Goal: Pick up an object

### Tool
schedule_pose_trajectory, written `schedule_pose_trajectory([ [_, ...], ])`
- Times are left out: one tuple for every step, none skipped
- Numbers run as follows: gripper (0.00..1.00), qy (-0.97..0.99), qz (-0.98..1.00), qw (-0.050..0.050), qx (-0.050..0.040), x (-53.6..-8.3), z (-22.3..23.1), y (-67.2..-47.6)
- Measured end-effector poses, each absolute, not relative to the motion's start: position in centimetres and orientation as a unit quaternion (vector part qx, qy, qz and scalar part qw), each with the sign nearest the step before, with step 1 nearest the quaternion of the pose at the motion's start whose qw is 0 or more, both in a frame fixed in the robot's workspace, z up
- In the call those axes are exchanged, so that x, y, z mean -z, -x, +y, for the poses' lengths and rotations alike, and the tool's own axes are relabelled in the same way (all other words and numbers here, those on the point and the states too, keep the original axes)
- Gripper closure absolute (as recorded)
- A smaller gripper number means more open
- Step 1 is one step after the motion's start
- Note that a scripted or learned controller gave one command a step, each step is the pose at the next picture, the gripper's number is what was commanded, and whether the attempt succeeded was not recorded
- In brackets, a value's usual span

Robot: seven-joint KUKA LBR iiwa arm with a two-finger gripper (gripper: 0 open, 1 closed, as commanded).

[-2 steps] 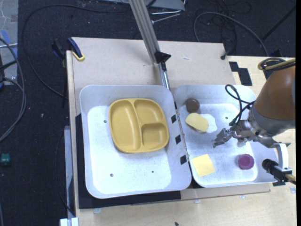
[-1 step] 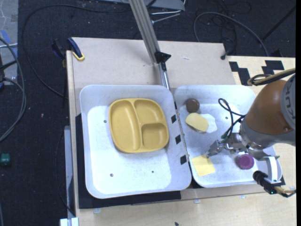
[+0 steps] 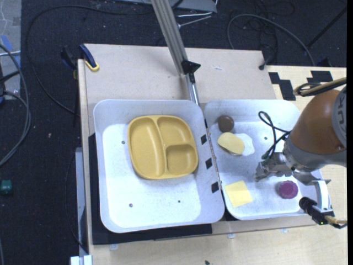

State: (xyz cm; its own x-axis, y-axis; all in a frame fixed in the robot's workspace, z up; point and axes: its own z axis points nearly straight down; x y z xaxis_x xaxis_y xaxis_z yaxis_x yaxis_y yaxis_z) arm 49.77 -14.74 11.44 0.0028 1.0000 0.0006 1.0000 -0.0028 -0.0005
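Claw (image 3: 263,171), grip state unclear, hangs between purple disc (image 3: 287,189), yellow block (image 3: 238,193) and cream lump (image 3: 231,143).

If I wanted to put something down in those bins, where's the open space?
Left bin: bare floor in front of and left of the yellow divided plate. Right bin is crowded: brown ball, pale yellow lump, yellow block, purple piece and gripper.

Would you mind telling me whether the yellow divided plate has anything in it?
Empty: all three compartments of the yellow divided plate show bare yellow surface.
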Motion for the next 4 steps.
schedule_pose_trajectory([
  [1.00,0.706,-0.708,-0.003,0.0014,-17.8,-14.9,-50.0],
  [1.00,0.705,-0.709,-0.003,0.0016,-22.9,-14.0,-50.7],
  [1.00,0.706,-0.708,-0.003,0.0010,-27.5,-14.7,-51.3],
  [1.00,0.705,-0.710,0.001,0.0000,-25.8,-9.2,-50.7],
])
